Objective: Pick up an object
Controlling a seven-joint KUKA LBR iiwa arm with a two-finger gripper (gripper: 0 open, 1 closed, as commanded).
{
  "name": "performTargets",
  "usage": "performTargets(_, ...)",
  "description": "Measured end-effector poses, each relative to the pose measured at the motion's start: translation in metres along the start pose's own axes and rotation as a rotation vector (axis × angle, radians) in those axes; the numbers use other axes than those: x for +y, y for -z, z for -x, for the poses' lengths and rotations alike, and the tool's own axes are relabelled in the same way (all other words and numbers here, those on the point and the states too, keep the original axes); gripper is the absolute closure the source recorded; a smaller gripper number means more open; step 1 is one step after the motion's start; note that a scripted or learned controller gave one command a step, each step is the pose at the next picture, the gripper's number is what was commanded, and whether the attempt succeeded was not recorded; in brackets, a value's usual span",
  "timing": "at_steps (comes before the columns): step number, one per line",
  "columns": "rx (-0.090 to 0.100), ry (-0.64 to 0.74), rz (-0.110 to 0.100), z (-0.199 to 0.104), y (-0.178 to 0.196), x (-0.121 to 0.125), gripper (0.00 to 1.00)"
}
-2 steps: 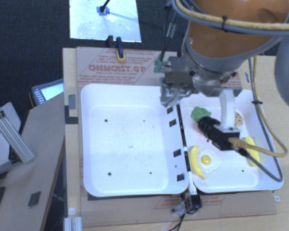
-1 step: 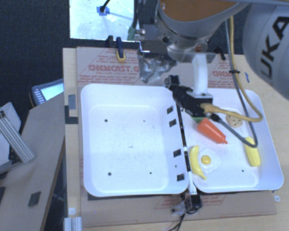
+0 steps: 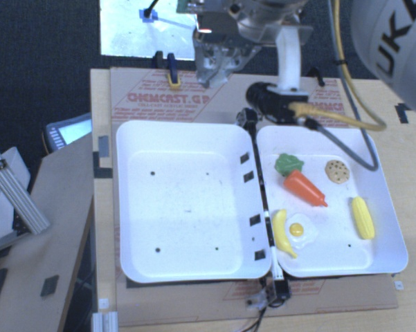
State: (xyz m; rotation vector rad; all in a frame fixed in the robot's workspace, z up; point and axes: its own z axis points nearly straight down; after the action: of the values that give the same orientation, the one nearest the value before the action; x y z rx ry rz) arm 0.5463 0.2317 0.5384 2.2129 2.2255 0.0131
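White bins sit side by side on the tabletop (image 3: 100,185); the right bin (image 3: 384,213) holds carrot (image 3: 304,187), corn (image 3: 362,217), banana (image 3: 282,232), egg (image 3: 299,229) and cookie (image 3: 337,171). The pincer (image 3: 214,68) hangs beyond the far edge, its spread unreadable. Best target: the carrot, mid-bin, gripped across its width.

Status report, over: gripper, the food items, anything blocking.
Gripper up behind the left bin, holding nothing. Carrot, cookie, corn, banana, egg in right bin. Nothing blocking.
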Motion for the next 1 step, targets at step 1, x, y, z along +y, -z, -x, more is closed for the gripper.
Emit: performTargets(1, -0.001, 0.003, -0.003, 0.0004, 0.0088, -0.0003, 1.00)
